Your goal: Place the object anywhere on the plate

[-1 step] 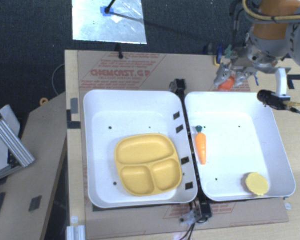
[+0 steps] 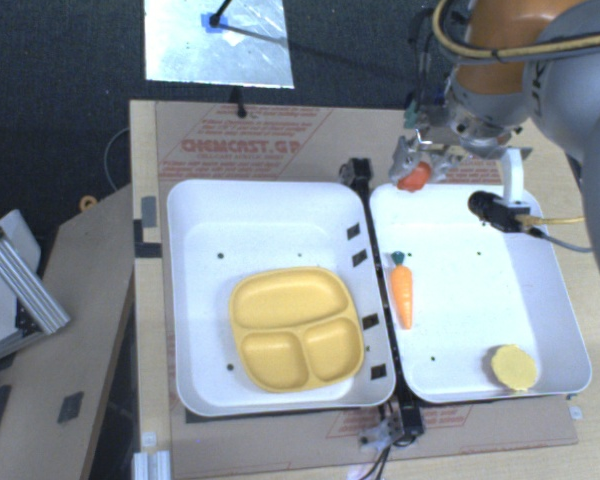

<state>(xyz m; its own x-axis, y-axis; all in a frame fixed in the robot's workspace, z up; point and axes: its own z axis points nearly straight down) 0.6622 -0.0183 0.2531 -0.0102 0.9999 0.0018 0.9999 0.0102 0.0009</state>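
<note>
A yellow plate point(image 2: 295, 326) with three compartments lies in the left bin point(image 2: 200, 258), toward its front. My gripper point(image 2: 417, 168) hangs over the far left corner of the right bin point(image 2: 550, 298), well right of and beyond the plate. It is shut on a small orange-red object point(image 2: 412, 180) that shows between and just below its fingers, lifted off the bin floor.
A carrot point(image 2: 402, 293) lies along the right bin's left wall, close to the divider between the bins. A round yellow piece point(image 2: 513, 367) sits at the right bin's front right. A shiny sheet point(image 2: 218, 30) lies beyond the bench.
</note>
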